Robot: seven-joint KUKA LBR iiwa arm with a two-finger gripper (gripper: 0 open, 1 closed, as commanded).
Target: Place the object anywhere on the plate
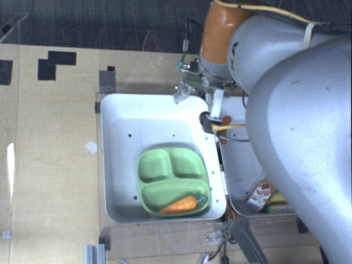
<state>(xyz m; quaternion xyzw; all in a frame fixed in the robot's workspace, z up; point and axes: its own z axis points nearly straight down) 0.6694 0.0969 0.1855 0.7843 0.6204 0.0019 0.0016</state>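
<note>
Carrot [180, 204], orange, lies in the large compartment of the green divided plate [155, 168]. It is well apart from the fingers [180, 95], on their near side, with nothing touching it. The plate sits in the left white bin [118, 147], towards its front wall. The fingers hang over that bin's far rim, close to its right corner. Whether they are spread or pressed together cannot be told. Right of the fingers and nearer the front, in the other bin [236, 205], a printed packet [262, 193] lies beside the grey arm [297, 109].
</note>
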